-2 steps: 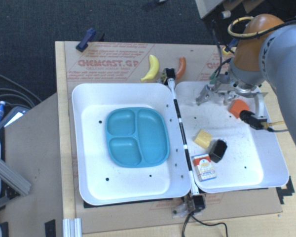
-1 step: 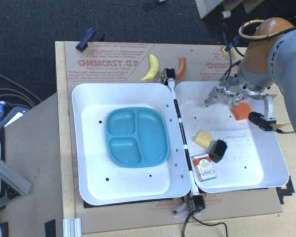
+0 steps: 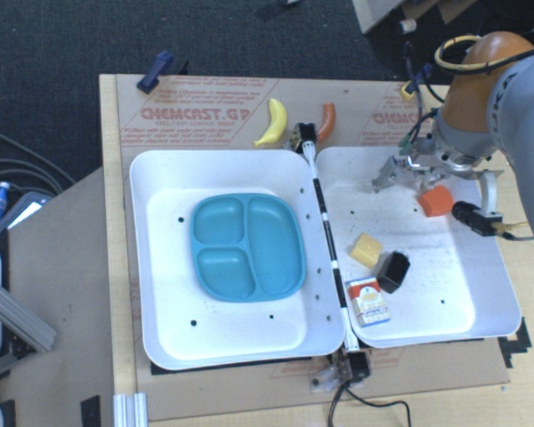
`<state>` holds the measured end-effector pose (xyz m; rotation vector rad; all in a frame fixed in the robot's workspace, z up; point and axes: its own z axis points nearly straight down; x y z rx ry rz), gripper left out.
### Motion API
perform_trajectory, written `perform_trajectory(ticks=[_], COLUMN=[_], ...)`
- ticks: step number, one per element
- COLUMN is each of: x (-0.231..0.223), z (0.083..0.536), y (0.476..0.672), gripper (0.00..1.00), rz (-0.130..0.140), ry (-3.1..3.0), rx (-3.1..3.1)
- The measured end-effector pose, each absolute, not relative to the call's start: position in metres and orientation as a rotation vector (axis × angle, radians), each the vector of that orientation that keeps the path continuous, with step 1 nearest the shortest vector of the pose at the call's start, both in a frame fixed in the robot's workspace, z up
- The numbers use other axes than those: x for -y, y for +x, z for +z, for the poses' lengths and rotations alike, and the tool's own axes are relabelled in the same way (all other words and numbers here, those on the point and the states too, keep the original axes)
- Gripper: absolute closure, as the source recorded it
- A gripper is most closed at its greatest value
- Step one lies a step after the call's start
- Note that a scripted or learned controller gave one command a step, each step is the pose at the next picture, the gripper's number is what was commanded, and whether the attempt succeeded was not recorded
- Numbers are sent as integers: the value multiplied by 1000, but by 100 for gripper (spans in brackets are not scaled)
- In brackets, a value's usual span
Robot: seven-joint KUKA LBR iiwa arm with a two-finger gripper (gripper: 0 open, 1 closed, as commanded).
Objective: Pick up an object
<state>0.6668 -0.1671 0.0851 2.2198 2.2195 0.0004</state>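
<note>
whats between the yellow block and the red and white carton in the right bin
In the camera view, the black object lies just right of that gap; bare bin floor separates the yellow block from the red and white carton.

Bright, even light falls from overhead. The white bins (image 3: 231, 172) glare a little, shadows stay soft, and the picture looks slightly grainy.

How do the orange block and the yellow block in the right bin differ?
The orange block lies near the bin's far side, beside the gripper; the yellow block lies nearer the divider, next to a black object. The orange one is vivid, the yellow one pale. Both look small, and both rest on the right bin floor.
</note>
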Motion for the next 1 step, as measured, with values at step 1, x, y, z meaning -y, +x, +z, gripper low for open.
perform_trajectory(ticks=[1], x=[178], z=[85], y=[667], gripper=[0], rz=[0], ry=[2220], rx=[-2219])
